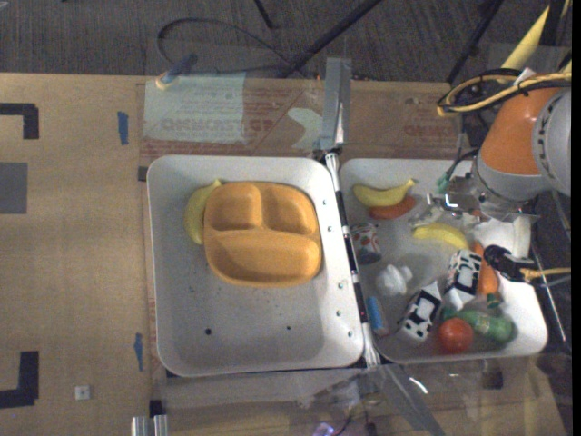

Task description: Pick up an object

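The right bin (536, 334) holds several small items. A yellow banana (382, 192) lies at the back on a red pepper (393, 212), and a second banana (440, 235) sits mid-bin. Toward the front are a white figure (392, 280), two black-and-white patterned toys (419, 312) (465, 272), a carrot (489, 278), a red tomato (455, 334) and a green vegetable (493, 326). A small printed can (365, 242) stands by the left wall. My gripper (451, 200) hangs over the bin's back right, just above the second banana, with nothing seen held.
The left bin (182, 334) carries an orange divided plate (262, 232) with a yellow banana (194, 214) tucked at its left edge. A metal divider (349, 262) separates the bins. Yellow and black cables (481, 84) loop behind the arm.
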`<state>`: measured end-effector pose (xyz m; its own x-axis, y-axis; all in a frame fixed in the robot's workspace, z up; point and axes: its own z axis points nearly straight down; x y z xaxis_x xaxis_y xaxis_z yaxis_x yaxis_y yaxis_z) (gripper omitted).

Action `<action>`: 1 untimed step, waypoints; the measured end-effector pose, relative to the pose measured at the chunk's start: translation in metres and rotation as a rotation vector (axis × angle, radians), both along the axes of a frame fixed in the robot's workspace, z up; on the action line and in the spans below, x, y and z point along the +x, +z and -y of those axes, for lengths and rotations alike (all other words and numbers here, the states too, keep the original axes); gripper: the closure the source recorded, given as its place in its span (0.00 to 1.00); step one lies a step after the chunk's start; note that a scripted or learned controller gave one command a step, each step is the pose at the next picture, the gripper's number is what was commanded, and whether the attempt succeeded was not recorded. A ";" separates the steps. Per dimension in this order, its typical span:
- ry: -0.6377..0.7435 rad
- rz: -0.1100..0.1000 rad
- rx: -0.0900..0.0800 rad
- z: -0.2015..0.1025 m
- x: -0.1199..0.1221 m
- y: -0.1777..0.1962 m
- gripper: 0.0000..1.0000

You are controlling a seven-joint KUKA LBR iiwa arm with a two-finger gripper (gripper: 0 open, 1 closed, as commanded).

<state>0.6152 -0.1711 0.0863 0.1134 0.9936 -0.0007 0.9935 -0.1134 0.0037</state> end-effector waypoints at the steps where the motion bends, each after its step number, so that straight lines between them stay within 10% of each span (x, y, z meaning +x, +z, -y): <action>1: 0.162 -0.001 0.002 -0.003 -0.065 0.000 0.00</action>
